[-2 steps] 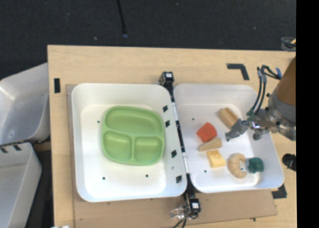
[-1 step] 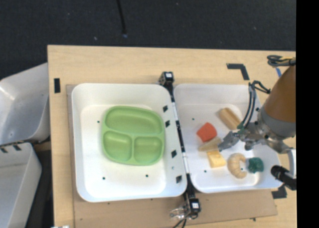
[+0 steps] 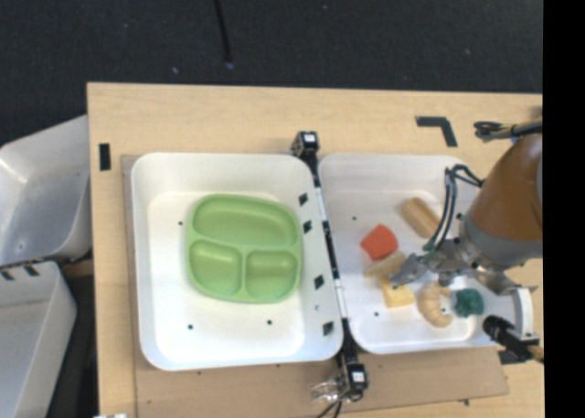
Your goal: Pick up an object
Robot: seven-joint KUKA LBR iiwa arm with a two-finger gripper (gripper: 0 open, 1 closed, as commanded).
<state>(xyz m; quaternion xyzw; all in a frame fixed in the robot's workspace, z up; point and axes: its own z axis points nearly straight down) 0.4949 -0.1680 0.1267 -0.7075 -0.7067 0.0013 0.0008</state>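
Green divided plate point(image 3: 244, 248) lying flat in the left white bin point(image 3: 146, 316), that bin resting on the wooden bench point(image 3: 210, 119), dark floor point(image 3: 274, 14) beyond the bench

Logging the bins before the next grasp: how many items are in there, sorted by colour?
Green: 2, divided plate in the left bin, small teal piece in the right bin
Red: 1, block
Tan or yellow: 4, cylinder, flat piece, cube, curved piece
Total: 7

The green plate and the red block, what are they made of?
The green plate looks like moulded plastic: one even colour, smooth, with rounded compartments. The red block could be plastic or foam: matte, solid colour, soft edges. It is too small to be sure.
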